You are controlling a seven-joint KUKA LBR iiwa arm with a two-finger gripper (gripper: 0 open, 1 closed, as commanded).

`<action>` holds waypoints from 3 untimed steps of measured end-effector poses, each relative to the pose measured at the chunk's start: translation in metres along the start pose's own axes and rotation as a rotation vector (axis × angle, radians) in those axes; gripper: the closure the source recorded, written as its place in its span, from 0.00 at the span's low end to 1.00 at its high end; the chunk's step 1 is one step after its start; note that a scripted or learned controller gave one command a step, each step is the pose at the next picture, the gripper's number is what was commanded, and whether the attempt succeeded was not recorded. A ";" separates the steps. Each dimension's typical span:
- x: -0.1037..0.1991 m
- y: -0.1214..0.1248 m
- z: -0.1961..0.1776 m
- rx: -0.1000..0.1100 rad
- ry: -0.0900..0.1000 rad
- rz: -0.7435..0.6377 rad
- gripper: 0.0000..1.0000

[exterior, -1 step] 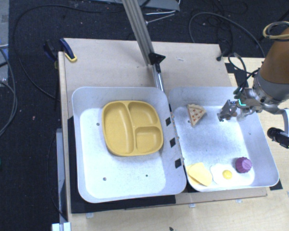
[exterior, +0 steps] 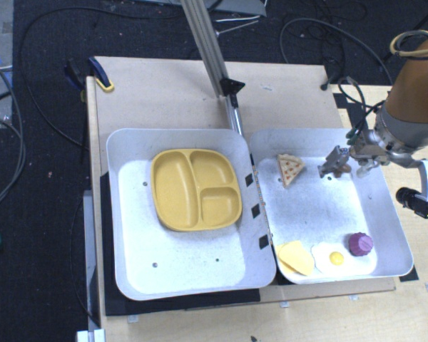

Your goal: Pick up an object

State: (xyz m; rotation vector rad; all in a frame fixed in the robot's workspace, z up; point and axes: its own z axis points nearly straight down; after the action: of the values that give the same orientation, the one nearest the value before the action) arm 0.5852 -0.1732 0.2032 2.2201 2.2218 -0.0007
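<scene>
Waffle slice (exterior: 289,169) sits at twelve o'clock in the right bin (exterior: 385,212), and the hand (exterior: 335,164) hovers just beside it at three o'clock, grip state impossible to call.

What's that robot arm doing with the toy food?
The arm's gripper is over the right bin, near a waffle slice. It holds nothing. A yellow piece, a fried egg and a purple thing lie along the bin's near edge. A yellow divided plate sits in the left bin. It looks ready to grab something, maybe the waffle.
</scene>
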 end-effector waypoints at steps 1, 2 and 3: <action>-0.003 -0.002 0.043 0.003 0.001 0.002 0.00; -0.003 -0.002 0.108 0.005 0.002 0.001 0.00; -0.002 -0.002 0.111 0.000 0.000 0.002 0.00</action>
State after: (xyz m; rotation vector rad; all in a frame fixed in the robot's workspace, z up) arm 0.5835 -0.1758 0.0926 2.2220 2.2200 -0.0006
